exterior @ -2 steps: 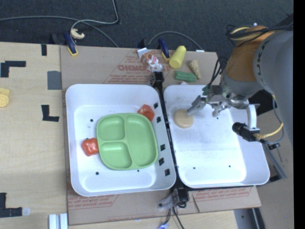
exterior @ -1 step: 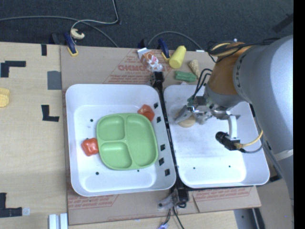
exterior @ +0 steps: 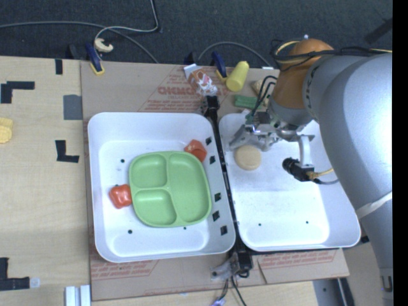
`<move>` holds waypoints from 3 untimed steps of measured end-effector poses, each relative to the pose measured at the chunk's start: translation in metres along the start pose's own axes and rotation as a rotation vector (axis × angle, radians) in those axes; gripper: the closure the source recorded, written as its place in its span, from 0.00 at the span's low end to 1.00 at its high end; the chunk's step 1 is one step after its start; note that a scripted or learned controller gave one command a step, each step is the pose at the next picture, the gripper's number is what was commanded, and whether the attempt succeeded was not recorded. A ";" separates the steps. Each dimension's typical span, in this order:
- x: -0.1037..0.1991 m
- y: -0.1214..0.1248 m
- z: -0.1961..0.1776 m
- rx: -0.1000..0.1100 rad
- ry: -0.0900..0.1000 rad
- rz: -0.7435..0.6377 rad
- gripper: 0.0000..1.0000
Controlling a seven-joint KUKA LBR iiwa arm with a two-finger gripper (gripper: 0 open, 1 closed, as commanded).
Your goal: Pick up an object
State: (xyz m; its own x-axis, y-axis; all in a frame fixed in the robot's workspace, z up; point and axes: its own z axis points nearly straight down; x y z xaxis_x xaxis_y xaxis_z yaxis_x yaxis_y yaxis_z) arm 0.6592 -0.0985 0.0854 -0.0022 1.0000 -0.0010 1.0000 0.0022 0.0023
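- End effector (exterior: 255, 136) sits low in the right bin (exterior: 287, 228), near its back-left corner. Can't tell whether it's clenched or released; metal parts overlap too much at this angle.
- Nearest obj: tan round piece (exterior: 248, 157), bun-like, just below/in front of the end effector, prob touching or nearly so. Not seen gripped, so not calling it held.
- Key relation: tan piece lies a touch toward the cam's bottom-left of the tool tip. Roughly round, no clear long axis, so approach angle shouldn't matter much (my read).
- Arm pose: grey arm (exterior: 357, 120) comes in from the right, orange band (exterior: 290, 81) above the wrist, wrist bent down steeply into the bin. Black cable fitting (exterior: 296, 167) hangs just right of the tan piece.
- Farther left, across the bin divider: left bin (exterior: 108, 234) w/ green divided plate (exterior: 171, 188); red piece (exterior: 196, 150) at the plate's upper-right edge, another red-orange piece (exterior: 120, 196) at its left edge. Both well apart from the end effector.
- Behind the end effector, on the bench (exterior: 127, 88) outside the bins: yellow obj (exterior: 237, 76), small patterned item (exterior: 201, 80).
- Judgement: grasp try on the tan piece, lift not yet evident.
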 end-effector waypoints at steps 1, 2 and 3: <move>0.001 -0.008 0.000 0.001 -0.001 0.001 0.00; -0.008 -0.015 -0.001 0.000 -0.001 0.000 0.00; -0.008 -0.015 -0.011 0.000 -0.002 -0.001 1.00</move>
